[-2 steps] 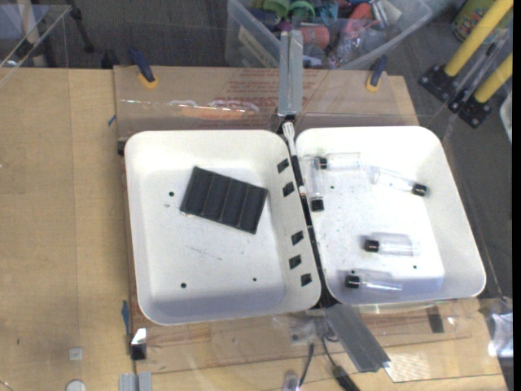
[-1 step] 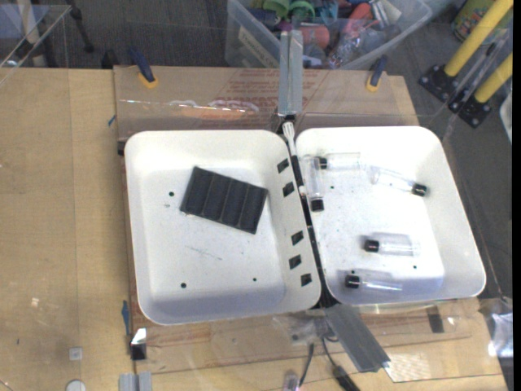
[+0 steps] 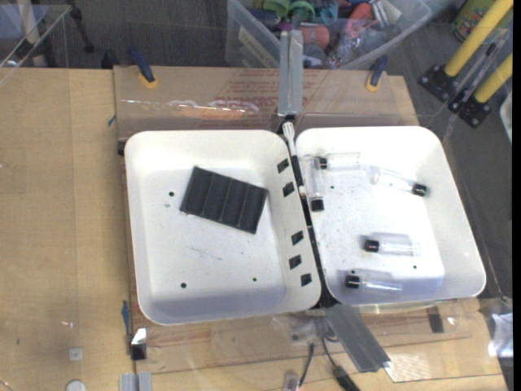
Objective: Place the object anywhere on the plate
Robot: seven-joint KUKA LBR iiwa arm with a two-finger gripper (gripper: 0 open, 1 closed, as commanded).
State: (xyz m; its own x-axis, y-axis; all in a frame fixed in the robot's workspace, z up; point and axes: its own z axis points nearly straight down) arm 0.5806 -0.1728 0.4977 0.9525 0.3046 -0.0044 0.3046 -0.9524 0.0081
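A dark grey ridged rectangular plate [image 3: 224,199] lies flat in the left bin [image 3: 155,292], towards its back and slightly turned. In the right bin [image 3: 456,251] lie several clear plastic tubes with black caps. One tube [image 3: 335,162] is at the back left and another [image 3: 399,182] at the back right. A third tube [image 3: 387,245] rests near the middle, and a further tube [image 3: 371,282] sits near the front edge. All lie on their sides, apart from each other and from the plate.
A row of small black tabs [image 3: 295,236] runs along the ridge between the bins. A metal post [image 3: 291,72] stands behind that ridge. A clear tote of coloured toys [image 3: 326,6] sits at the back, with yellow-handled tools [image 3: 484,27] at the top right.
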